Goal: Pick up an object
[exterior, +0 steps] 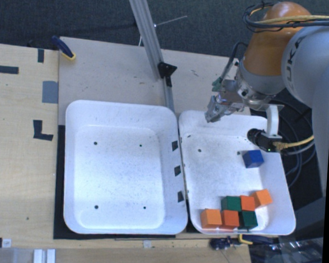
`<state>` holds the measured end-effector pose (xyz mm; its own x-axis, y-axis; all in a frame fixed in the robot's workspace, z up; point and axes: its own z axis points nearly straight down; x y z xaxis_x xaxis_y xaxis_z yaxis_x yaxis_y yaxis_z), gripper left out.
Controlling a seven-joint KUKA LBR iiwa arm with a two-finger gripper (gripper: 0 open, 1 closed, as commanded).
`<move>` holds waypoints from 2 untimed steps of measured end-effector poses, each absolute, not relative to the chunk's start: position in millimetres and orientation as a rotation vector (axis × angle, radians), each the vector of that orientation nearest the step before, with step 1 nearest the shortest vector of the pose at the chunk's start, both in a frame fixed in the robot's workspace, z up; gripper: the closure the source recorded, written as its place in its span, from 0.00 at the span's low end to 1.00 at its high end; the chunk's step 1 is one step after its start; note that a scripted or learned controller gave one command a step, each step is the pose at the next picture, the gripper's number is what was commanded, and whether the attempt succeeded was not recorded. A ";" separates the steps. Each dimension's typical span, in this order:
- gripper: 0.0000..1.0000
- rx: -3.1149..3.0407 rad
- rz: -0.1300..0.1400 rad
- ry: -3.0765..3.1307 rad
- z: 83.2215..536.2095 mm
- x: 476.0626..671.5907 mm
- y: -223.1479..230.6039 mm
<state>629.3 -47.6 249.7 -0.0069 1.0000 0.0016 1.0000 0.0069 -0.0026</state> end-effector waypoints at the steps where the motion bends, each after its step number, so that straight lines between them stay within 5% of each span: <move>1: 1.00 -2.211 -0.001 -2.228 253.2 628.8 9.6; 2: 1.00 -2.212 0.003 -2.227 239.3 629.6 61.6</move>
